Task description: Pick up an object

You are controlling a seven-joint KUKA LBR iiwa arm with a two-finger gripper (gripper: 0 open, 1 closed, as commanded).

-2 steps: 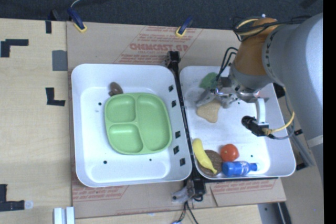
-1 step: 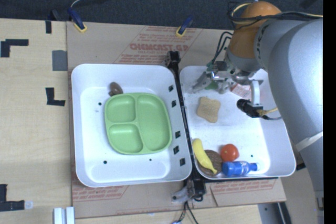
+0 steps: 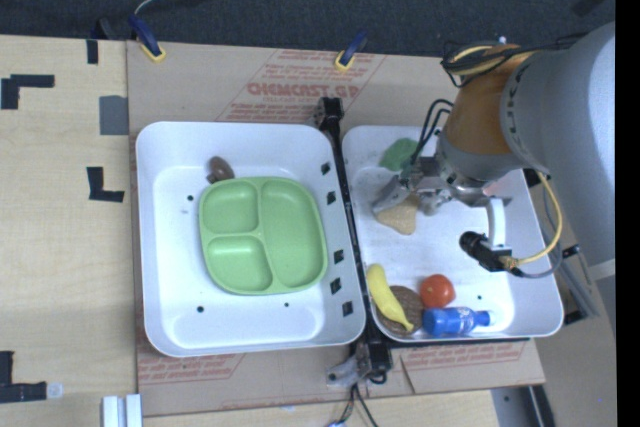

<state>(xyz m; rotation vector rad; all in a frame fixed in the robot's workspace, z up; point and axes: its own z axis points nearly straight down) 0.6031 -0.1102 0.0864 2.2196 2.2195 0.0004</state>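
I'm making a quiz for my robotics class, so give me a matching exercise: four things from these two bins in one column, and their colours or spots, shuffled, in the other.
Things:
1. divided plate
2. banana
3. tomato
4. bottle

Descriptions:
A. blue, lying at the right bin's near edge
B. green, in the left bin
C. red and round, just above the bottle
D. yellow, beside the wall between the bins

Pairs: 1-B, 2-D, 3-C, 4-A
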